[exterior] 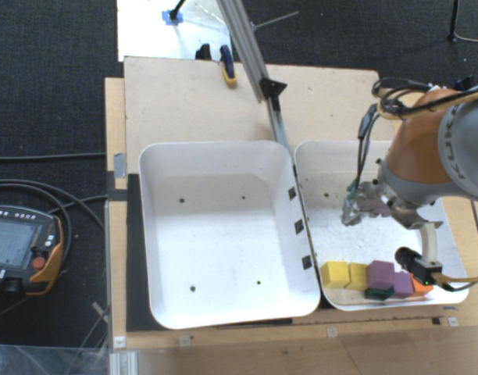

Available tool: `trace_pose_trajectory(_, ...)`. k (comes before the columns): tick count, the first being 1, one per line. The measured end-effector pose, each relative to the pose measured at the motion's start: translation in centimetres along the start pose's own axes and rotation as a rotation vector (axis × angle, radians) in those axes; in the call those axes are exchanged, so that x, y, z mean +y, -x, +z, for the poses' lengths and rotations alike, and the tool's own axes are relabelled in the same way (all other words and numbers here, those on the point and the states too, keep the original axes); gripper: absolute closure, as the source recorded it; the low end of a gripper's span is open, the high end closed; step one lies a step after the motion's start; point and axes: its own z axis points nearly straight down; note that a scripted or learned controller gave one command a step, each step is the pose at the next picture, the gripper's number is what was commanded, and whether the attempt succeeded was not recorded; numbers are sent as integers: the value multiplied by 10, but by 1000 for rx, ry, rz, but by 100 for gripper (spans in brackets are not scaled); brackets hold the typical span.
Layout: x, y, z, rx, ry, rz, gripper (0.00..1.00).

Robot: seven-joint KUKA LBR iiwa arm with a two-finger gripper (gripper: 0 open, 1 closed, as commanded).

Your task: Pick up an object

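So the blocks [377, 279] are all bunched at the right bin's [325, 162] near edge, prob slid there. Gripper [353, 216] hangs above bare floor, short of them, w/ nothing in it afaict; jaws open or shut, can't tell.

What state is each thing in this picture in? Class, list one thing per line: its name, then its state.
gripper: hovering over the right bin, fingers hard to read
right bin: holds blocks along its near edge
yellow blocks: two, side by side, lying loose
purple block: resting beside the yellow ones
green block: lying at the bin's near rim
left bin: upright on the bench
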Motion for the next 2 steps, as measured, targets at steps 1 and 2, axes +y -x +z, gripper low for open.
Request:
trace_pose_trajectory(1,-16,28,-57,-3,0,6,100)
trace_pose_trajectory(2,-58,-5,-138,0,2,-2,100)
